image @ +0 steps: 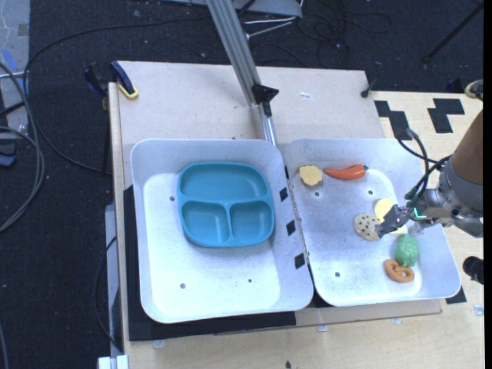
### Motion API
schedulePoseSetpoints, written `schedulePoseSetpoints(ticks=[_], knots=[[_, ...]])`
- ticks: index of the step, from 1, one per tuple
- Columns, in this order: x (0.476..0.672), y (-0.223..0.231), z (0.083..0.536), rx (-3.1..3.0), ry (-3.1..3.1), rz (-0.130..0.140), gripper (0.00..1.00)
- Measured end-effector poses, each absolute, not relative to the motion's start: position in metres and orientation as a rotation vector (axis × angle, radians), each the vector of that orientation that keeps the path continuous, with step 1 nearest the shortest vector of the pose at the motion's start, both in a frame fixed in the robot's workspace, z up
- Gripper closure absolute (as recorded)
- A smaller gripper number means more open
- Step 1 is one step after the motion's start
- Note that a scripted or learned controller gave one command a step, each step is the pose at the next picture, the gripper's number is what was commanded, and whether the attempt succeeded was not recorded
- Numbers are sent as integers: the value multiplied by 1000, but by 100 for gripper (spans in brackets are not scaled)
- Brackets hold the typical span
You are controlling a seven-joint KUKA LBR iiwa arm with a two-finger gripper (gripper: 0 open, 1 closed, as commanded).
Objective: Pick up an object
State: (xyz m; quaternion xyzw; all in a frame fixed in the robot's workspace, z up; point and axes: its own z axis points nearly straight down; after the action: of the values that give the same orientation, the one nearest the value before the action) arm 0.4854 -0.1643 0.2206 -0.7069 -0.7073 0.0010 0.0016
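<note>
The end effector (393, 218) is hovering low over the right bin (338, 283); its opening cannot be judged. Cookie (367, 225) lying just left, green item (407, 250) just below, positioned for grasping.

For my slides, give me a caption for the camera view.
Gripper low in the right bin beside a cookie; blue tray in left bin.
</note>
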Motion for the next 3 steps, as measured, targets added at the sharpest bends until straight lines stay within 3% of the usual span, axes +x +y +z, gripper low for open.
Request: schedulePoseSetpoints(ticks=[1,3], knots=[[486,-164,222,-2220,-2222,1,0],[494,-164,132,-2219,-2218,4,0]])
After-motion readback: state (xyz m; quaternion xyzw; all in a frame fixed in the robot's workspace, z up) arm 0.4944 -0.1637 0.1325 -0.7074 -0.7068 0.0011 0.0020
